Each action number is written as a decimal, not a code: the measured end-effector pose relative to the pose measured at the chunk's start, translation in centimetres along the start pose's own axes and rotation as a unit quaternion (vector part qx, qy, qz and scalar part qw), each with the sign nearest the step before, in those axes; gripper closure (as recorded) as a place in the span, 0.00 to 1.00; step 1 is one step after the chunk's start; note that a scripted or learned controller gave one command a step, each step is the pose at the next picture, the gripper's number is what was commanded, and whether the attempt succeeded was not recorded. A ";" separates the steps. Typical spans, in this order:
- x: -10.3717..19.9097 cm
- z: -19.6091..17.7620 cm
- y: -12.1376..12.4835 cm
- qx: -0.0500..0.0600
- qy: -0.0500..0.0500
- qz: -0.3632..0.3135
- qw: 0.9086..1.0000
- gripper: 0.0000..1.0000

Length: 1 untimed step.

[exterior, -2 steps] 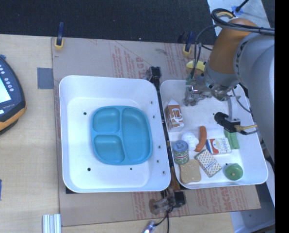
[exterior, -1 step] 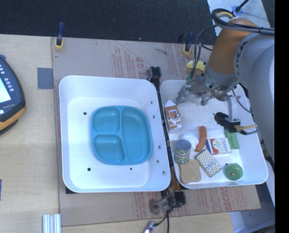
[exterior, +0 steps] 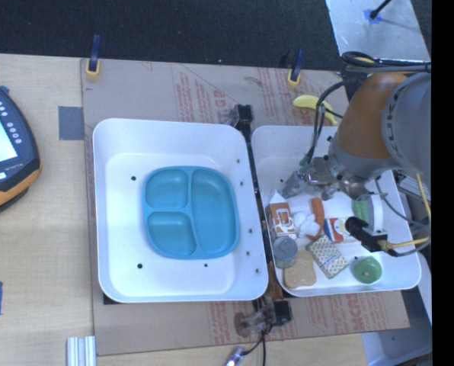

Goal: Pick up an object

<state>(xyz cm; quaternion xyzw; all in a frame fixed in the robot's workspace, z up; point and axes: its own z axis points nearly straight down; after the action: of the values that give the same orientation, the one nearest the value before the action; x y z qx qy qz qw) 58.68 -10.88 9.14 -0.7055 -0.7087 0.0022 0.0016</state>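
Overhead slanted view of the bench. The left bin (exterior: 109, 204) holds a blue three-compartment plate (exterior: 190, 212), lying flat near its middle. The right bin (exterior: 276, 139) holds a cluster of small objects: a brown-and-white packet (exterior: 281, 219) near the bin's left wall, a grey round lid (exterior: 285, 248) just below it, a tan flat piece (exterior: 299, 274) at the lower left corner, a checkered box (exterior: 328, 257) beside it, an orange cylinder (exterior: 318, 207), a green round object (exterior: 366, 268) at the lower right, and a green-and-white bottle (exterior: 364, 208) near the right wall. The grey arm (exterior: 379, 124), with its orange band, reaches in from the right over the upper part of this bin. The gripper (exterior: 312, 178) sits just above the orange cylinder; whether it is apart or together cannot be told, and nothing is visibly held. A handheld control pendant (exterior: 4, 151) lies at the far left.
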 end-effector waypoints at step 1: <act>-3.2 0.0 -2.8 0.000 0.000 0.000 1.000 0.00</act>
<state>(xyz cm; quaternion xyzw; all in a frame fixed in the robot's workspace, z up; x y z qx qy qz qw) 55.89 -14.08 9.18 -0.7055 -0.7087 0.0020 0.0014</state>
